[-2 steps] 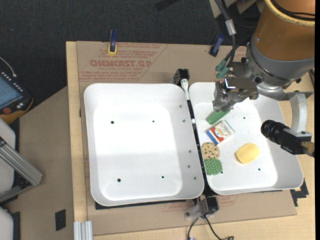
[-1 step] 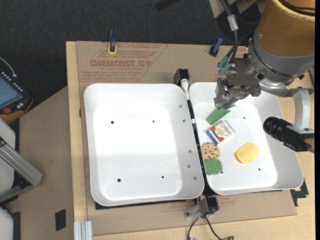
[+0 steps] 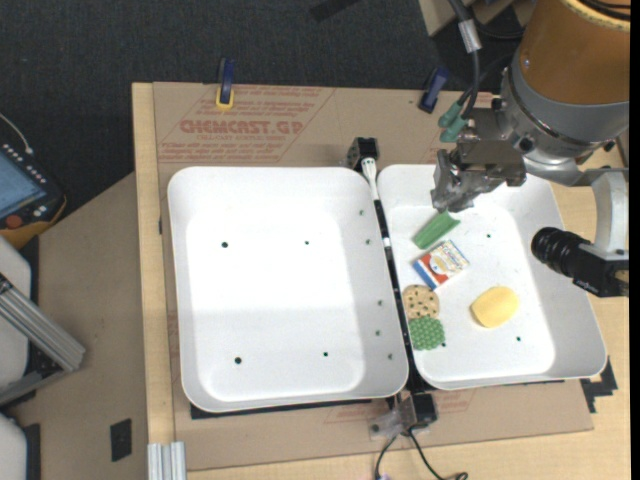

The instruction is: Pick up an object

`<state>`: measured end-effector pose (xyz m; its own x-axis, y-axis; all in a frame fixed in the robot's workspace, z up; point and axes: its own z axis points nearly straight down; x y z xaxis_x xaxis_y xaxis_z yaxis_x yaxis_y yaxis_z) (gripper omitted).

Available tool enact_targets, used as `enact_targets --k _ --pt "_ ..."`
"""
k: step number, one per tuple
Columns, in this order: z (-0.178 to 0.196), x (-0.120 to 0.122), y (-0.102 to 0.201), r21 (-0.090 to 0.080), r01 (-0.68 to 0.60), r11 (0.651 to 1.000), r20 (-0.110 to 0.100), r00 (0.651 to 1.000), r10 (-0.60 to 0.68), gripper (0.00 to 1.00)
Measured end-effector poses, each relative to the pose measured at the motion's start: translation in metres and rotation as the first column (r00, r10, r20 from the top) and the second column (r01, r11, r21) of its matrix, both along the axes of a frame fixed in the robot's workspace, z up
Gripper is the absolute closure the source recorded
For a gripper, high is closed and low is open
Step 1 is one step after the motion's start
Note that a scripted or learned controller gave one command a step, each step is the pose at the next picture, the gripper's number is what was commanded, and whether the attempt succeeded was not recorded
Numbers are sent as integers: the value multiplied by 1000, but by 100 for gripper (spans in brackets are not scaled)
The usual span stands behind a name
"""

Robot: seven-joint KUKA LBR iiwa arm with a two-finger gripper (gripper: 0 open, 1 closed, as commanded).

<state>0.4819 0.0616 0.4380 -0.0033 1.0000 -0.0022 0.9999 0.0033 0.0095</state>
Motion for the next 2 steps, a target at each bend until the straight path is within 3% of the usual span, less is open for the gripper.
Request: enact_targets --k 2 --pt "20 1 1 -1 -1 1000 4 1000 1 100"
